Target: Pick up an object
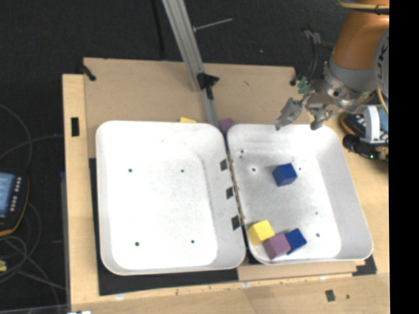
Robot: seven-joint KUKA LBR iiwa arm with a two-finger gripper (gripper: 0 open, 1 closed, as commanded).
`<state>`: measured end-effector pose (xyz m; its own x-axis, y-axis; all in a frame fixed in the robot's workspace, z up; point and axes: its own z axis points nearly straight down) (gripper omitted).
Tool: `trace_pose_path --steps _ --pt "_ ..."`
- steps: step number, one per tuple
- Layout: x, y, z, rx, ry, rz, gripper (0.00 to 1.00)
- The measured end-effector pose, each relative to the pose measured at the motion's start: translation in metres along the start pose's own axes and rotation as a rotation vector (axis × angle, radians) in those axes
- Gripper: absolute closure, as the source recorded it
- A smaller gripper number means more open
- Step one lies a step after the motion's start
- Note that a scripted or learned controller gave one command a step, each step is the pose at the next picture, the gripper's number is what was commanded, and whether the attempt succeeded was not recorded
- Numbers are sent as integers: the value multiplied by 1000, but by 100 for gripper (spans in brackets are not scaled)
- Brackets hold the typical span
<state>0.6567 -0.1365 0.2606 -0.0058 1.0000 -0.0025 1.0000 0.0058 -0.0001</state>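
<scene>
1. Cables trail over the dark floor at the far left, beside a small device with a lit screen [11,198] at the frame's edge.
2. The wooden bench [147,87] carries both bins; a small black mark sits on its left margin.
3. The left bin [111,175] is shallow and white, with a few dark dots on its floor.
4. Just behind the left bin's far rim, a small yellow piece [188,120] peeks out on the bench.
5. A grey metal pole [186,38] slants from the top of the view to the gap between the bins; a purple piece [226,124] lies near its foot, possibly a block, though it is mostly hidden.
6. The right bin [327,169] holds four blocks. A yellow block [260,231] sits near the front left corner, touching a purple block [277,244], which touches a blue block [295,239].
7. A second blue block [285,174] lies alone near the bin's middle, well apart from the cluster.
8. The gripper [300,118] hangs over the right bin's far rim with its fingers spread apart and nothing between them, well away from every block.
9. The arm [359,38], with its orange band, rises at the upper right.
</scene>
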Motion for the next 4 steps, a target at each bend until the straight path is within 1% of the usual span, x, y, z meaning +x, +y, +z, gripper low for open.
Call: trace_pose_path --steps 1,2,3,4 --pt "-46 -27 136 6 1 8 0" --pt "7 -45 161 -8 -3 1 0" --pt "4 -44 150 -11 0 9 100" --pt "5 -52 154 0 2 8 100"
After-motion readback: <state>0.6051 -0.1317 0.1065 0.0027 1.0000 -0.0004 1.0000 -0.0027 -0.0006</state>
